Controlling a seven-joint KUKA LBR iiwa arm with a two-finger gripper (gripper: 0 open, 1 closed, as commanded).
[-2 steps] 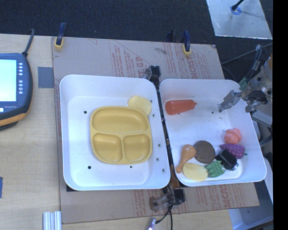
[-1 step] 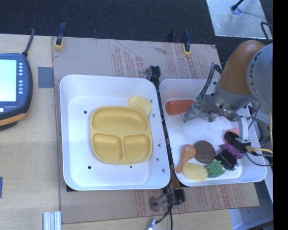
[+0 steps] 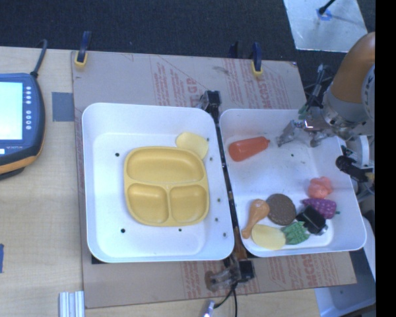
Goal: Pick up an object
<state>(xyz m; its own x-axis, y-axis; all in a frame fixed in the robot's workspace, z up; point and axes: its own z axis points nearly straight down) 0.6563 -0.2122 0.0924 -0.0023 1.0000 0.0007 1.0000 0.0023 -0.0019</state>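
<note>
Hand (image 3: pixel 302 129) over far part of right bin (image 3: pixel 356 243), fingers apart, nothing between them. Nearest object: orange carrot (image 3: pixel 248 148), lying just beside bin's left wall (image 3: pixel 223 177).

Risks, as judgement:
- carrot smooth, tapered; may slip out
- finger may hit wall
- near-corner toys crowded; neighbour could get caught

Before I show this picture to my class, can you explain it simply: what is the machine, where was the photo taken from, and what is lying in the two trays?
One camera looks down on a bench at a slant. From the right a grey robot arm with an orange band reaches in; its claw hangs over the right bin, above bare floor, holding nothing that I can see. That bin contains toy food: an orange carrot, a drumstick, a brown patty, purple grapes and a few more. The left bin holds a yellow divided plate.
</note>
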